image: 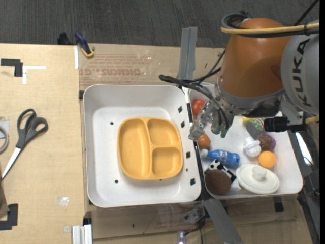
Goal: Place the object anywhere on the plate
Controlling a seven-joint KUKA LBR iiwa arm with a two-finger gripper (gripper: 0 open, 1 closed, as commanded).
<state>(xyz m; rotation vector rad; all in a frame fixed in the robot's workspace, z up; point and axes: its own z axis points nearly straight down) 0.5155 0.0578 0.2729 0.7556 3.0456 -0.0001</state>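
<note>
The yellow three-compartment plate [150,148] lies in the middle of the left bin [96,136] with nothing on it. My gripper [210,131] hangs over the left edge of the right bin [289,187], below the orange band of the arm. Its fingers [197,132] stand apart, open, with nothing seen between them. A small orange-brown rounded object [203,141] lies just under the left finger. A red object [198,106] shows behind the gripper, partly hidden by it.
The right bin also holds a blue bottle [224,158], a brown fuzzy ball [218,182], a white lidded dish [258,179], an orange ball [267,159], a dark purple ball [267,142] and a yellow-green item [254,122]. Scissors [24,131] lie on the bench at far left.
</note>
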